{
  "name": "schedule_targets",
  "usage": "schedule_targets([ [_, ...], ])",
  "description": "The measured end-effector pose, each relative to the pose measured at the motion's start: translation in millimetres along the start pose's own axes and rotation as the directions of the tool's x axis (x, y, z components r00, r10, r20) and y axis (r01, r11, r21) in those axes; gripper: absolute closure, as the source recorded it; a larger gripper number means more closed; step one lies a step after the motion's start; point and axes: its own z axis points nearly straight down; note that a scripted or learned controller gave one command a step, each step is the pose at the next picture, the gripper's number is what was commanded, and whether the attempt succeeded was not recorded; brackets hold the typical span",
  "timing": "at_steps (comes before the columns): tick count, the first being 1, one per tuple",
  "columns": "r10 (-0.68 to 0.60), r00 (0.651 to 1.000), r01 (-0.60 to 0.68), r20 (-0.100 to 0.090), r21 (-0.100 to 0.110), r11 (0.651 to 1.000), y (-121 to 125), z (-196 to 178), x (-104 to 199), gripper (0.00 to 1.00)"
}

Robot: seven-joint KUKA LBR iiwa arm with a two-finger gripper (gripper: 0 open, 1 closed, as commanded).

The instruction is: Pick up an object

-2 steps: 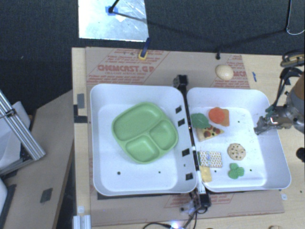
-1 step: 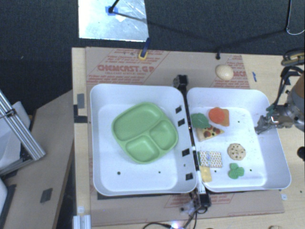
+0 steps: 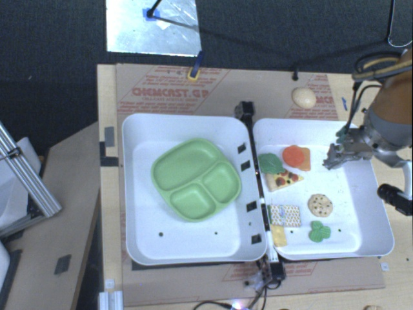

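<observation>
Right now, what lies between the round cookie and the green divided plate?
In the camera view, the checkered cracker lies between the round cookie and the green divided plate, together with the bins' black centre divider.

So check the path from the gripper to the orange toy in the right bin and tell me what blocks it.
Nothing visible blocks it. The gripper hangs over bare bin floor, right of the orange toy. The pizza slice and cookie lie lower in the view, off that line.

We see bench bearing two white bins side by side; beige egg-shaped object behind right bin.
</observation>
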Motion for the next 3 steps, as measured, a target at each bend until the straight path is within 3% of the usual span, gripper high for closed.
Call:
schedule_targets([
  [3,0.0,1.0,0.0,-0.002,0.001,1.0,59,8,152,1.0],
])
